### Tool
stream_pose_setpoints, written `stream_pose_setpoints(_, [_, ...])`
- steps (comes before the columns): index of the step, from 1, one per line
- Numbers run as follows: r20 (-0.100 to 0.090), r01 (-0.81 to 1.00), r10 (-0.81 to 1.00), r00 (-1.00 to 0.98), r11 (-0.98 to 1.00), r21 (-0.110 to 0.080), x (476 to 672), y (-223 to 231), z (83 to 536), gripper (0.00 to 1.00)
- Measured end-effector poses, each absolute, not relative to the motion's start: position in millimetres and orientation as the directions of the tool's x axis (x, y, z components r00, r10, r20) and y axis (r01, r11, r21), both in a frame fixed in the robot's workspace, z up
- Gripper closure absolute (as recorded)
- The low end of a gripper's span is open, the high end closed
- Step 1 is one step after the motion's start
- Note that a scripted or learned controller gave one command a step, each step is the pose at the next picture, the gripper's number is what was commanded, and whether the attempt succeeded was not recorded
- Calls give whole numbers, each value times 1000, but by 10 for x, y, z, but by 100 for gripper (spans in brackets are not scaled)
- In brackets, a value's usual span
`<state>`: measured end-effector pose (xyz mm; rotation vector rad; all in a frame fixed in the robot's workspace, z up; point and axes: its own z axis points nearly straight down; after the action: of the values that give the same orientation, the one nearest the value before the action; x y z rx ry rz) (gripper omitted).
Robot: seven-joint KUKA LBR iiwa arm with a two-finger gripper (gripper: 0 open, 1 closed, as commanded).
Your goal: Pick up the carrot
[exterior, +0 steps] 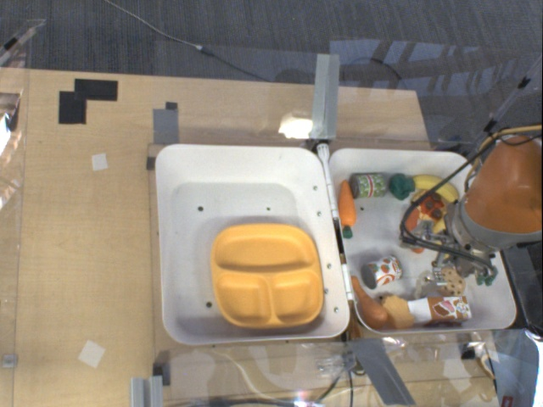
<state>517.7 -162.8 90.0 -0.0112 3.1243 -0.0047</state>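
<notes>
The carrot point(347, 204) is small and orange with a green stalk end pointing toward the near side. It lies along the left wall of the right bin point(501, 312), at the back. My gripper point(451, 275) hangs over the right half of that bin, below the orange band of the arm point(507, 186). It is well to the right of the carrot and nearer the front, above a brown and white bottle point(438, 309). Nothing of the carrot is near it.
The right bin also holds a green-labelled can point(368, 185), a green item point(400, 185), a banana point(436, 190), a red item point(417, 219), a small cup point(383, 271) and a brown item point(374, 309). A yellow divided plate point(266, 275) lies in the left bin point(182, 227).
</notes>
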Motion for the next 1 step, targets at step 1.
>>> stream_pose_setpoints(1, [-25,-14,-14,-1000,1000,-5,5212,-1618,1030,100])
